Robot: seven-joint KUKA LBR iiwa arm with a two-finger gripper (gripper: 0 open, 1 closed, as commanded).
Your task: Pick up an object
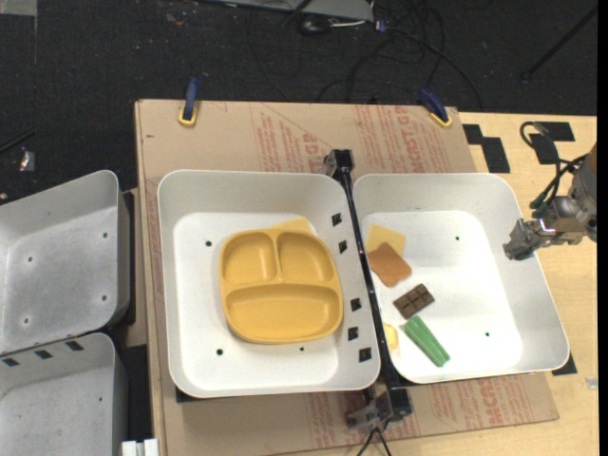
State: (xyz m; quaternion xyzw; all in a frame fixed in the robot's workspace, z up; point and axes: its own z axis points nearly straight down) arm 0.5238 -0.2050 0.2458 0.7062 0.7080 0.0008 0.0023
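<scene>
Below, we see two shallow white bins side by side on a cardboard-covered bench (285, 136). Lying loose in the right bin (494, 198), toward its left wall, are the candidate objects: a green cylindrical piece (427, 340), smooth and rounded at its ends, set on a slant; a dark brown block (413, 300) scored into squares like a chocolate bar, just above the green piece; a tan, rounded slab (389, 264) resembling toast; and a pale yellow flat square (385, 238) partly beneath that slab. A small yellow item (390, 337) lies against the bin's left wall beside the green piece; we cannot tell its shape.

We find the gripper (521, 243) at the right bin's right rim, well apart from all of these objects, with the grey wrist (570, 207) reaching in from the right edge. Nothing shows between its fingers; how far they are spread we cannot tell at this scale.

Occupying the left bin (180, 255) is a yellow-orange divided plate (281, 286) with three compartments, of smooth matte plastic with rounded corners. Two blue-and-yellow clamps (190, 103) grip the board's far edge.
</scene>
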